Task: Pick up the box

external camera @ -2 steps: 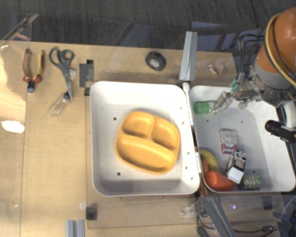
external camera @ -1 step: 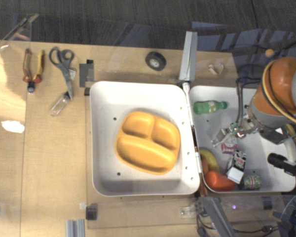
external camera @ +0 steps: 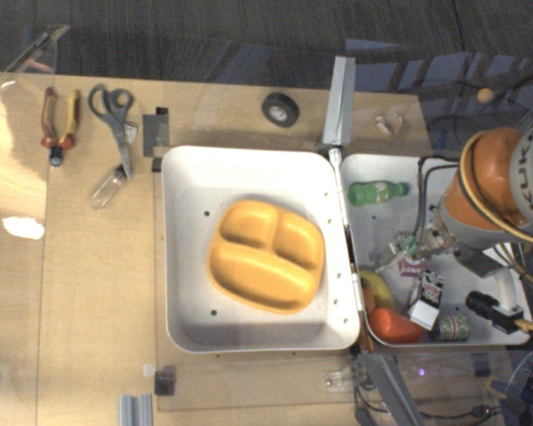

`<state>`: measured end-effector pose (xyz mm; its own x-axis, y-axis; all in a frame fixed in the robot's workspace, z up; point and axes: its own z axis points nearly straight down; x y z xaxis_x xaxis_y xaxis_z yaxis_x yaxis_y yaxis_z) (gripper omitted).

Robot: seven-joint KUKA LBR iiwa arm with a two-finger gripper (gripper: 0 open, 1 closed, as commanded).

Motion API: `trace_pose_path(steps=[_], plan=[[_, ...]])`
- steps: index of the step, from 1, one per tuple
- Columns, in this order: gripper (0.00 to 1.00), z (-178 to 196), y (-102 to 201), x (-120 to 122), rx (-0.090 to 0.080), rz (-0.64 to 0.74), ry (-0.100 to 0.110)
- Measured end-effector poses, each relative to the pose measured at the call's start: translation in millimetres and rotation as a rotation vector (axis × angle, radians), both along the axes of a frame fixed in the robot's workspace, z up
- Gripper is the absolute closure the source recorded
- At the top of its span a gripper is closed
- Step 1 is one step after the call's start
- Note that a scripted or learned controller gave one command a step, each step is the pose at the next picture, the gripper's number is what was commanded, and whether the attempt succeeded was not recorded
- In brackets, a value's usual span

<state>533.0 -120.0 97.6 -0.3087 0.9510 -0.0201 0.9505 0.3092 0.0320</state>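
Pincer [external camera: 415, 254] above small box [external camera: 426, 302]

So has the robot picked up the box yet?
Not yet. Done: the arm has reached over the right bin. In hand: nothing that I can see. The small box lies on the bin floor beside the can and the red thing. Left: grab the box and lift it.

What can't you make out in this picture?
- Gripper: hidden under the arm in the camera view, so its state is unknown.
- Box: too small to read its print.
- Right bin: far side covered by the arm and cables.
- Banana: partly tucked behind the bin wall.
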Motion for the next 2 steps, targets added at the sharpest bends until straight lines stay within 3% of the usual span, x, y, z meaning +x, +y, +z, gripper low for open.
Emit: trace_pose_path(steps=[1,2], plan=[[1.00,13.8,-2.5,4.9,-0.008,-0.001,-0.017],[1.00,157.6,62.1,19.2,0.009,-0.029,0.028]])
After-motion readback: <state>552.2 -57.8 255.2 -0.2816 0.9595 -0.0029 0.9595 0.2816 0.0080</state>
